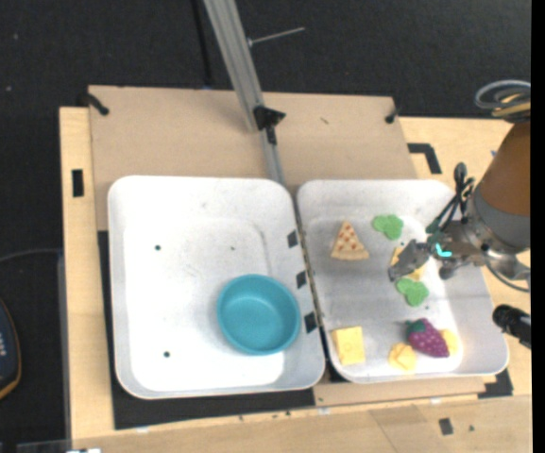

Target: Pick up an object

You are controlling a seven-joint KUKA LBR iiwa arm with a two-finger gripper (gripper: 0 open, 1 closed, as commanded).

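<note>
The grey arm with its orange band (510, 179) reaches in over the right edge of the bench (83, 253) and holds its hand (414, 262) low over the right-hand shallow white bin (366, 196), which suits a pick from the cluster of small toy foods there. The hand sits just beside a green leafy plastic piece (412, 292), with a second green piece (386, 225) near the bin's far side and a small yellow bit (406, 251) partly hidden under the hand; whether its fingers are apart or together I cannot tell, and nothing is visibly between them. Other candidates lie spread apart: a tan waffle-patterned pizza-slice toy (349, 243) toward the bin's left wall, a yellow cheese-like block (349, 344) at its near left corner, and a purple grape bunch (428, 338) touching yellow pieces (402, 356) near the front wall. The left-hand white bin (159, 215) carries a blue plastic bowl (256, 313), likely kept apart as a drop spot.
</note>
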